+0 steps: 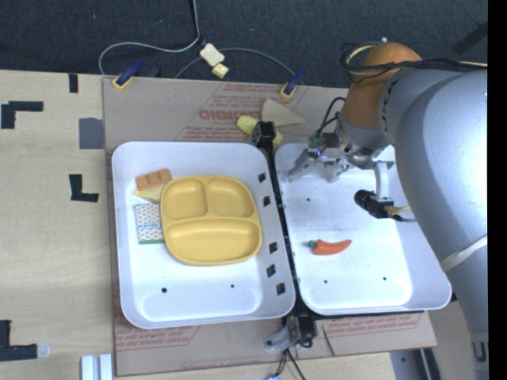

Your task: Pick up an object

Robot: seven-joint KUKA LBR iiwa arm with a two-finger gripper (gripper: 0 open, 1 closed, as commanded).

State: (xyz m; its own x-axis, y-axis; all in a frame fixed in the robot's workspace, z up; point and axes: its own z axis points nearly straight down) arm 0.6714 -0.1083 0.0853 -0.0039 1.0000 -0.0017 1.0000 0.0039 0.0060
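Two shallow white bins sit side by side on a sheet of cardboard (158,121) in the middle of the frame. The left bin (135,291) holds a yellow divided plate (211,218) at its centre, with a tan block (153,180) touching the plate's upper left edge and a small patterned packet (147,222) just beside its left side. The right bin (412,283) holds an orange-red carrot-like toy (330,247) lying flat near its middle, well apart from the walls and with bare floor around it. The grey arm (444,149) fills the right side of the frame, its orange band (372,81) at upper right, and its bulk covers the bin's upper right corner. The gripper (317,163) hangs over the upper left part of the right bin, above the toy in the frame and apart from it; its metal fingers (299,165) look spread a little with nothing between them. A yellow object (249,123) lies on the cardboard above the divider between the bins.
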